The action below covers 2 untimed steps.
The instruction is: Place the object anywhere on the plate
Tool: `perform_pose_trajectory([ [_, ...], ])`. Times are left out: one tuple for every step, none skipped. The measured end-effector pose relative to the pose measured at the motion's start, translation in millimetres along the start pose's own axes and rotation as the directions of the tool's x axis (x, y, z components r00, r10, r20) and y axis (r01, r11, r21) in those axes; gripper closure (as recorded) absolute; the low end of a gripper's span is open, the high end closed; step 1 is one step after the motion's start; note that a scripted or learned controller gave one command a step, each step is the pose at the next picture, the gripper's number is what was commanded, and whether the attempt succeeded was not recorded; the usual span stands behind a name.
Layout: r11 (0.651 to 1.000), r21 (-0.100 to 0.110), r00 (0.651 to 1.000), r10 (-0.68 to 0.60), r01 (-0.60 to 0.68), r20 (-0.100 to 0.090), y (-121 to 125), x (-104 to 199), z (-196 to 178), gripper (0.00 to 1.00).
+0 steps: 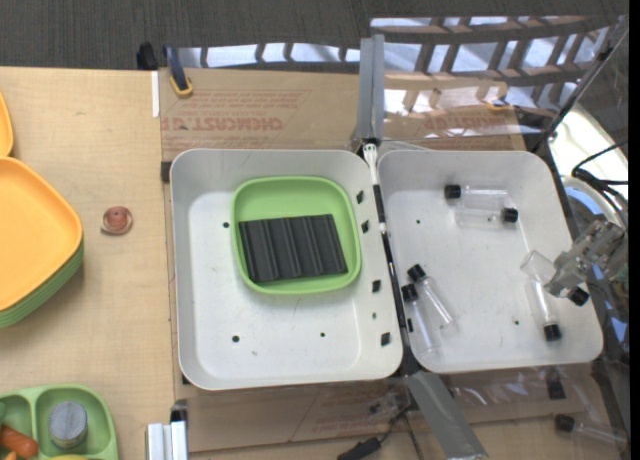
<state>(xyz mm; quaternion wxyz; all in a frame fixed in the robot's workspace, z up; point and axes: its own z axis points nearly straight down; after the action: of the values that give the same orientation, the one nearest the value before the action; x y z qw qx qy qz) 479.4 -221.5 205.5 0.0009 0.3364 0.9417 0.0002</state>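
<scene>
A green square plate (295,200) lies in the left white bin (200,338). A dark grey ribbed slab (296,247) rests flat on it and covers most of its middle. My gripper (590,256) is far to the right, at the right rim of the right white bin (470,348), well away from the plate. It looks pale and blurred against the rim. A clear vial (538,268) lies just to its left and a black cap (578,295) just below it; whether either is touching the gripper cannot be made out.
Several clear vials with black caps lie in the right bin: one near the back (482,200), a pair near the left wall (430,300), one at the front right (546,314). Orange plates (35,238) are stacked on the wooden table at the left. A green food tray (55,423) sits at the bottom left.
</scene>
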Motion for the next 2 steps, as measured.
perform_pose_trajectory([
  [0.997,0.001,0.997,-0.077,0.077,-0.002,-0.8,1.1,22.6,1.0],
  [0.997,0.0,0.997,-0.077,0.077,0.0,0.2,0.2,13.6,1.0],
])
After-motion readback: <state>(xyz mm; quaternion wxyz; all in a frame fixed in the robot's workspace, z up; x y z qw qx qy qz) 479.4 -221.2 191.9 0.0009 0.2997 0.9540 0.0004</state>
